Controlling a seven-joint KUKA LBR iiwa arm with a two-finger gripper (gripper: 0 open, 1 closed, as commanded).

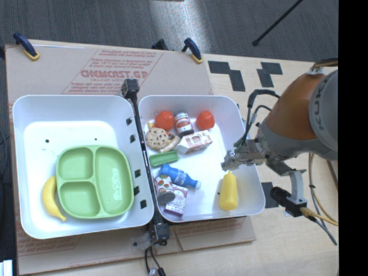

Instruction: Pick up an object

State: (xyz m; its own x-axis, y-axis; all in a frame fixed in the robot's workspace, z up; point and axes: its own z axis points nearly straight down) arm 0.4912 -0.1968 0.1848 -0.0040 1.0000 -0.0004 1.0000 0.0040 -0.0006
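Camera view: bench (230, 73) bears cardboard (109, 73); pincer (233, 160) state unclear.

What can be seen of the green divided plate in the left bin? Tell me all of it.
The green divided plate is light green, apparently plastic, a rounded rectangle with three compartments: two smaller ones on the view's left, one long one on the right. It lies flat, face up, in the left bin, toward its near side. A yellow banana curves along its left edge.
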